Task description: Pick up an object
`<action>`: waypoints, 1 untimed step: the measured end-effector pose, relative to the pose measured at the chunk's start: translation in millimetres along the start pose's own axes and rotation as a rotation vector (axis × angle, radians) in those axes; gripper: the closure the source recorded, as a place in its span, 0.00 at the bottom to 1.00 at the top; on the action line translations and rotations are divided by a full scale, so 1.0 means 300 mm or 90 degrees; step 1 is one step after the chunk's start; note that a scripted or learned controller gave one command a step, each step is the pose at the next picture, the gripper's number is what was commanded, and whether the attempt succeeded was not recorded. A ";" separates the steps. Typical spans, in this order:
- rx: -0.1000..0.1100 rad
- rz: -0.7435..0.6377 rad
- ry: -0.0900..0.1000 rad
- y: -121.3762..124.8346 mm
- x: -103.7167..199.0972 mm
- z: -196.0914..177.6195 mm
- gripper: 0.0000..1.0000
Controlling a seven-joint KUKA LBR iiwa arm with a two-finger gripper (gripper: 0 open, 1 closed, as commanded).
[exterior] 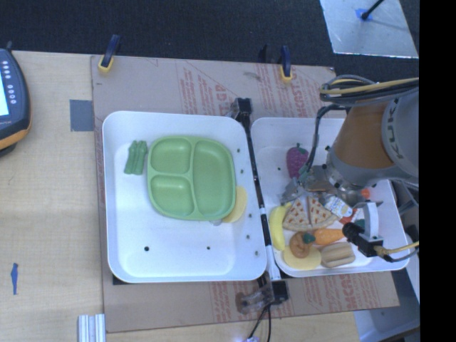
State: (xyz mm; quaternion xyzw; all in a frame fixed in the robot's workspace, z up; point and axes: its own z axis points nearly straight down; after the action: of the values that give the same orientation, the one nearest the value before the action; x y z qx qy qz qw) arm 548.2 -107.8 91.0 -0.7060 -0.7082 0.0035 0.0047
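Two white bins sit on the bench as the tool (313, 180), its grip state unclear, hovers directly above the waffle wedge (305, 214).

- Cardboard sheet (214, 87) under the two bins: repeated red printing runs along its edges. The characters are too small and blurred to be read.
- Handheld control unit (11, 98) at the left edge of the surface: it carries a lit screen and rows of small buttons. No character on it is legible.
- No other text, brand, number or sign can be read.
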 end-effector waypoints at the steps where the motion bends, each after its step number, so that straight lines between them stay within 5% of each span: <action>1: -0.010 -0.001 -0.002 0.214 -0.037 -0.008 0.00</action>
State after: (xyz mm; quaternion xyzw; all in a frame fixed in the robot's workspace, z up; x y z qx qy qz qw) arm 612.5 -118.7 92.7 -0.7053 -0.7089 -0.0007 -0.0016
